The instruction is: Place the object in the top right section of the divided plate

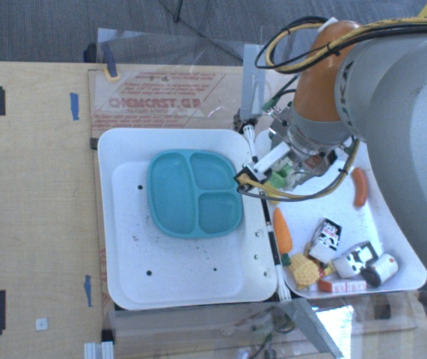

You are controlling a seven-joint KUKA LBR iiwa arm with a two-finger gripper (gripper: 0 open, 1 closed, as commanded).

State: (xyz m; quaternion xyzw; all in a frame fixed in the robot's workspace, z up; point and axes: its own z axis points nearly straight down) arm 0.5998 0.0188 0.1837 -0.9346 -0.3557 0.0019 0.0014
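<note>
Slanted overhead view of two shallow white bins side by side. In the left white bin (116, 223), a teal plastic divided plate (174, 200), with one large section at left and two smaller ones at right. Top right section (212, 172) bare, like the other two, so placement not yet done. Grey arm with orange band (325, 58) reaching in from the right. Two-finger gripper (286, 169) poised over the upper left corner of the right white bin (392, 230), just beside the shared rim and near the plate's right edge, short of the target section. Small green object (279, 177) close against the gripper, probably the task's thing. Whether clamped, merely touched or lying beneath: impossible to tell. Gripper state, apart or together: likewise impossible to tell, masked by wrist hardware and cables. Judged stage: the pick, or at most the start of the carry. Left to do: transfer across the rim, descent into the top right section, release. Elsewhere in the right bin, apart from the gripper: orange toy carrot (281, 230), reddish toy sausage (360, 187), yellow knobbly piece (305, 269), two black-and-white pieces (325, 238) of unclear kind, and a red-and-white piece (344, 285) at the near rim. Shape and kind of the green object too small and too covered to make out.
</note>
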